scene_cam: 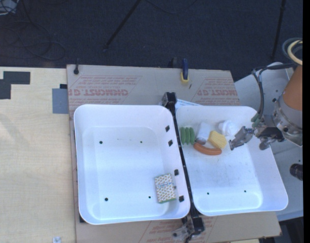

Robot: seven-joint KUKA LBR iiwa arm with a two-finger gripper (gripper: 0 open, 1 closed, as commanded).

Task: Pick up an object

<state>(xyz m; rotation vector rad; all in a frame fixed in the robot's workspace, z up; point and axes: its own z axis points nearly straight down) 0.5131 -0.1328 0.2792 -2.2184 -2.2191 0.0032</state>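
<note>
Robot lab; cardboard-topped bench; loose cables

- The cardboard sheet under the bins bears red printing, seen upside down; it appears twice along the far edge and looks like "CHEMCAST GP".
- More red print shows on the sheet's near edge, too small to read.

Two white bins, left and right: smooth plastic, slight gloss. Board beneath: matt brown cardboard, red print. Bench, left of frame: pale wood-grain surface, matt. Small box in left bin: printed card, patterned. Green piece: ribbed, plastic look. Orange piece: smooth. Yellow block: matt. Gripper, right of frame: grey metal, dull sheen.
</note>
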